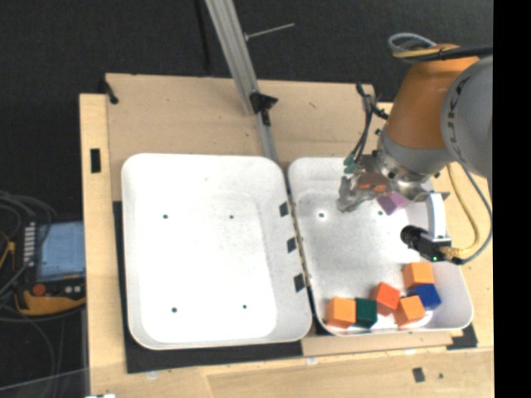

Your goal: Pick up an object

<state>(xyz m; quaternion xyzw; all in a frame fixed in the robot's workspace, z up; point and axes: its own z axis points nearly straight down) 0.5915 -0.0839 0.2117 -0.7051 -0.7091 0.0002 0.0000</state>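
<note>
Nearby, blocks [383, 303] crowd the right bin's [332, 247] corner.

Single fixed overhead view, slanted down over both bins [207, 247].

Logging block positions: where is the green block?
Camera view: the green block lies at the right bin's near edge, between two orange blocks.
</note>
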